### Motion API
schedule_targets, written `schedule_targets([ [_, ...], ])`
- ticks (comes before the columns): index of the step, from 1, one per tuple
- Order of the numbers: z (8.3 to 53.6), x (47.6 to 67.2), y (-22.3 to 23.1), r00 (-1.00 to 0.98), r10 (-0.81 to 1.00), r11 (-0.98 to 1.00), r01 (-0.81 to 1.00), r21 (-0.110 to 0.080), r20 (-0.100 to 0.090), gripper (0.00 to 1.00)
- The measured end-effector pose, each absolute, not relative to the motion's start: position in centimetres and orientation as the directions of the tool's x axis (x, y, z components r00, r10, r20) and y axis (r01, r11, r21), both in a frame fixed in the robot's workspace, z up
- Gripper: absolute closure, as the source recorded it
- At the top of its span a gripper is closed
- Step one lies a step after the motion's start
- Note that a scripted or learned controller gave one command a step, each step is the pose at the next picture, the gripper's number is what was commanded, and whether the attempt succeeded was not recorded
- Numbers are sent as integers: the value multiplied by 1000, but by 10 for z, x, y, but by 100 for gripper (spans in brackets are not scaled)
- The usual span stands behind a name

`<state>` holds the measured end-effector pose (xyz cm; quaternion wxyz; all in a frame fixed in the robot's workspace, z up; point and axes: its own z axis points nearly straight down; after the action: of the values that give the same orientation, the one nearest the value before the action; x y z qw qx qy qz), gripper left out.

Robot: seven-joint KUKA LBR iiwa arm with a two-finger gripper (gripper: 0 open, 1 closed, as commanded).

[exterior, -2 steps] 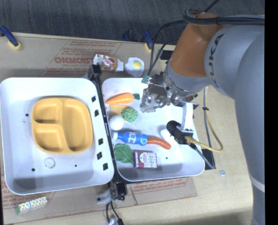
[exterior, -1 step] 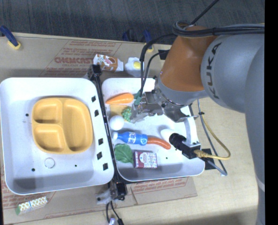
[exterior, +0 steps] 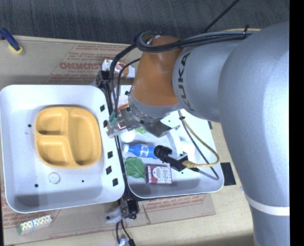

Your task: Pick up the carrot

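Observation:
My gripper (exterior: pixel 119 123) hangs over the left rim of the right bin (exterior: pixel 213 181), under the orange-banded wrist that covers most of it. A small orange sliver (exterior: pixel 122 107) peeks out by the wrist's left edge at the bin's rim. It may be the carrot, but the arm hides the rest of it. I cannot see anything held in the gripper.
In the right bin lie a white round object (exterior: pixel 127 136), a blue bottle (exterior: pixel 141 150), a green leafy piece (exterior: pixel 135 167) and a red box (exterior: pixel 159 174). The left bin (exterior: pixel 18 188) holds a yellow divided plate (exterior: pixel 68 136). A black cable connector (exterior: pixel 168 155) dangles over the right bin.

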<state>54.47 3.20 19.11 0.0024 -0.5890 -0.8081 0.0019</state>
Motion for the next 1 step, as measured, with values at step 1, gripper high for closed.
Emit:
schedule_targets([
  [1, 268, 485, 2, -232, 973, 232, 973, -3, 0, 100],
])
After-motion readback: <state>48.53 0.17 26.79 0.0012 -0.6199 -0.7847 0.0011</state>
